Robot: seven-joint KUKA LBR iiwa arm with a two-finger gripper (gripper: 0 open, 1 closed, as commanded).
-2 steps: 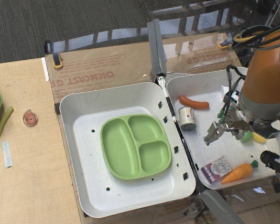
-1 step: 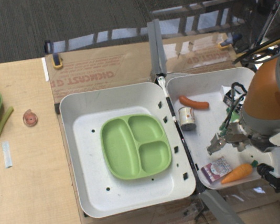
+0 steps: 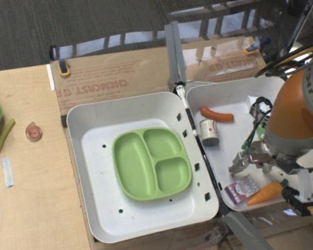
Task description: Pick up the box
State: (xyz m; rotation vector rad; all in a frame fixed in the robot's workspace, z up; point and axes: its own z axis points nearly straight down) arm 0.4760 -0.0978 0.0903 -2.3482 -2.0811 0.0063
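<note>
pincer (image 3: 239,165) just above box (image 3: 242,189) | box at right bin (image 3: 222,94) front edge

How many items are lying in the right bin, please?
4: a sausage near the back, a can just in front of it by the left wall, a box at the front, and a carrot touching it. The arm may hide more.
</note>
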